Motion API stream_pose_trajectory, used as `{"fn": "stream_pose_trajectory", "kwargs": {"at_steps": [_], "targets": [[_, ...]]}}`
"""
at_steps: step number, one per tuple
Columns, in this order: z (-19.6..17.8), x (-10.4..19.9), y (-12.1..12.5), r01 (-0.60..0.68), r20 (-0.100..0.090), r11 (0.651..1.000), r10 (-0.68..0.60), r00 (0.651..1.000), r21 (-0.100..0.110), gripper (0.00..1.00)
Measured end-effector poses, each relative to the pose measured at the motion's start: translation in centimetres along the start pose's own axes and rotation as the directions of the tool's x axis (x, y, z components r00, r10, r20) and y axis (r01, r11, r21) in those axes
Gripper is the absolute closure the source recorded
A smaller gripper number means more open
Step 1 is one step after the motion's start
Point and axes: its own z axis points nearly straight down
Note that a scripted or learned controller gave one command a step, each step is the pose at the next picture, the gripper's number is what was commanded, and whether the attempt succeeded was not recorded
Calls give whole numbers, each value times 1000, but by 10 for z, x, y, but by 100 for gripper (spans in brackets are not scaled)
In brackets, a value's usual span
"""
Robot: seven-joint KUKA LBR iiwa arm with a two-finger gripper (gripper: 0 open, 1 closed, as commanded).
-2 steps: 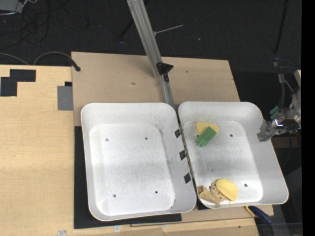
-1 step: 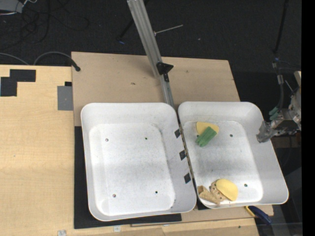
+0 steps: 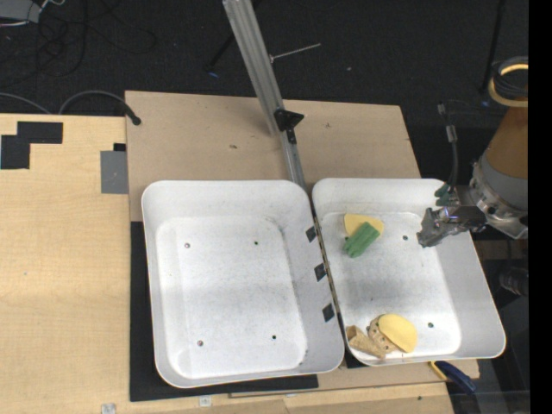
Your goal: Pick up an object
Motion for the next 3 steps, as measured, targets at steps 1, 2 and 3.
{"fn": "stream_pose_trajectory", "kwargs": {"at_steps": [1, 2, 3], "targets": [[-2, 49, 6, 0, 0, 1000, 0, 1000, 1, 100], [4, 109, 21, 0, 1, 1000, 0, 1000, 1, 100], [11, 150, 32, -2, 2, 1000, 2, 1000, 0, 100]]}}
